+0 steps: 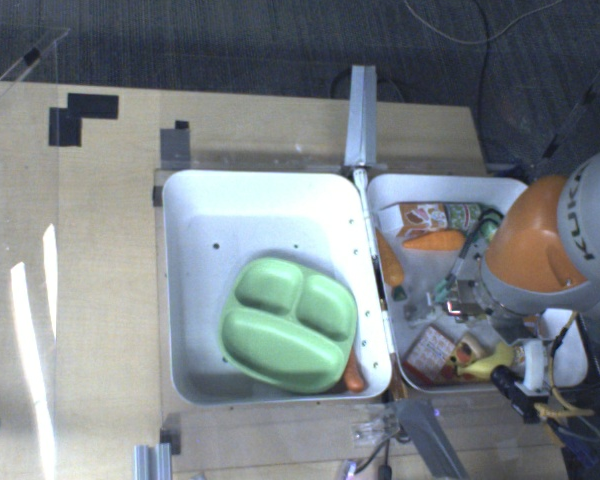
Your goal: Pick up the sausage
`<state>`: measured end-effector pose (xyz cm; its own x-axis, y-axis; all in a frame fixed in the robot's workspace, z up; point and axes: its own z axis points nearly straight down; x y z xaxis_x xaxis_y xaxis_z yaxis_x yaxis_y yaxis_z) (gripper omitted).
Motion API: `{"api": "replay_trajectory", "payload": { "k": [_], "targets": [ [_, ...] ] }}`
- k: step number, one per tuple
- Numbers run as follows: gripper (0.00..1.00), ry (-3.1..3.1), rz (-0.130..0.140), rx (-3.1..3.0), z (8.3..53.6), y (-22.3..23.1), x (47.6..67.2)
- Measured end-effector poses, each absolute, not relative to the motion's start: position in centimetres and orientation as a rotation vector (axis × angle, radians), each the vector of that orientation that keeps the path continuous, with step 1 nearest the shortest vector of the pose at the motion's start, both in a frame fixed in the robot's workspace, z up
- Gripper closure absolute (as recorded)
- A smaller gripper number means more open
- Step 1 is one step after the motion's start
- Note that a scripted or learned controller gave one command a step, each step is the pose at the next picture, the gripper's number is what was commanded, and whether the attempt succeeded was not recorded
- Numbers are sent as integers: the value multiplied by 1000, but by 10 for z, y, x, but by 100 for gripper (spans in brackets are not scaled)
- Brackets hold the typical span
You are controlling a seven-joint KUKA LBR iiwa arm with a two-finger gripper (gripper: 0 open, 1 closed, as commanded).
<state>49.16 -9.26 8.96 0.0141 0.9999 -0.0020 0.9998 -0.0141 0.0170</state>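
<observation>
A grey KUKA arm [570,238] with its glossy orange band is leaning in from the right over the right-hand bin [500,184], its wrist hanging low among the clutter there, and its bulk is hiding the business end of the gripper [460,303], so how the tool is set cannot be told from where I am standing. The sausage [353,373], as best I can judge, is lying in the other bin: a small reddish-brown, smooth rounded end is peeking out at the front right corner of the left bin [180,268], tucked against the wall and partly under the edge of a green divided plate [288,323], a matte plastic tray with three soft-edged compartments, resting upside down or tilted on the bin floor. That placement is keeping most of the sausage out of sight. In the right bin a printed food packet [440,216], an orange carrot-like piece [388,260], a patterned carton [430,353] and a yellow banana-shaped toy [485,360] are crowding around the wrist. By my reading the arm is working the wrong bin, well apart from its target.
</observation>
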Motion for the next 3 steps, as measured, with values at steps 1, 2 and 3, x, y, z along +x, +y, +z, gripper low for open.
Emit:
{"api": "replay_trajectory", "payload": {
  "k": [1,2,3],
  "targets": [
    [0,2363,13,2053,89,-125,570],
    [0,2353,-10,2104,85,-159,639],
    [100,2352,-6,2084,96,-159,643]
  ]
}}
